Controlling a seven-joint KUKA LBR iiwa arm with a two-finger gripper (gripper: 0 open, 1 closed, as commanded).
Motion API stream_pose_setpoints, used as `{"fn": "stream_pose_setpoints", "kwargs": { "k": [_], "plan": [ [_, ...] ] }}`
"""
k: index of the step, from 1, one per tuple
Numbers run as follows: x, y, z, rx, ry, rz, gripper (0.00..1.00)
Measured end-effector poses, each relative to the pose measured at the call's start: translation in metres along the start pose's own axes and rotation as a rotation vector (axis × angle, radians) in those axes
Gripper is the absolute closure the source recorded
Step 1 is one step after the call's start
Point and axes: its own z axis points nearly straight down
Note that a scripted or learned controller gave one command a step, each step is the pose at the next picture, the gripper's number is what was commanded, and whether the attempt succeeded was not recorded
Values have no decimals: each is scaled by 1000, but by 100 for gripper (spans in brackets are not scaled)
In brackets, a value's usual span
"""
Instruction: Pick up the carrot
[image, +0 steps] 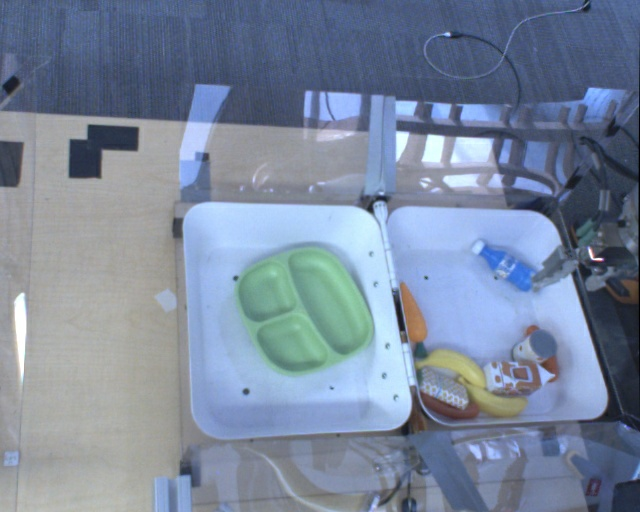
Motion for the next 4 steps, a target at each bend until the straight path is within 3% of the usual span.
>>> {"fn": "stream_pose_setpoints", "kwargs": {
  "k": [1, 2, 3, 4],
  "plan": [
    [76, -45, 79, 0, 0, -212, 0],
    [96, -10, 166, -11, -5, -302, 0],
    [98, -7, 154, -19, -5, -304, 100],
    [157, -44, 71, -2, 0, -229, 100]
  ]
}}
